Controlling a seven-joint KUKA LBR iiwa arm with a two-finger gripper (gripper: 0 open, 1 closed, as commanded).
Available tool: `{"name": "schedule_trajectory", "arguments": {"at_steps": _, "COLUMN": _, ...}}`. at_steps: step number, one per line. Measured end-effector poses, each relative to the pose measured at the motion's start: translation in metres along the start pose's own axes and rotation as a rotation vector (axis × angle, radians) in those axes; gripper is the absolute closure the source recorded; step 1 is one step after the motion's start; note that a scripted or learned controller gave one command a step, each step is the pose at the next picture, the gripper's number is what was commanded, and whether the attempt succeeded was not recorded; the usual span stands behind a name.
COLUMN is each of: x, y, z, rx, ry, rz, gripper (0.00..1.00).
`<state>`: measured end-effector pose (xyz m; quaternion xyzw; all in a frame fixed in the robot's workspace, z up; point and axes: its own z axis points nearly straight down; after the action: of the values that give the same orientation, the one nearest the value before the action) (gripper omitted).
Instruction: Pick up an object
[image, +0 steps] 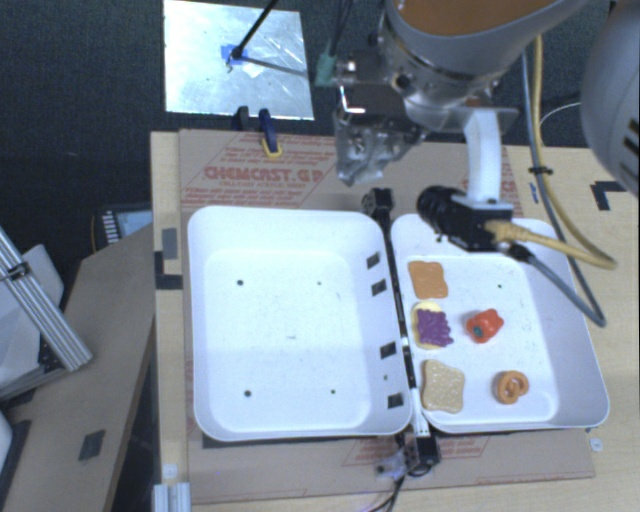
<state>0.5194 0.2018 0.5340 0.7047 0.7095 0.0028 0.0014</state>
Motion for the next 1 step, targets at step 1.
{"name": "schedule_trajectory", "arguments": {"at_steps": 1, "x": -0.0016, "y": -0.0014, "z": 0.0011, "rx": 0.004, "ry": -0.001, "rz": 0.001, "gripper": 0.0}}
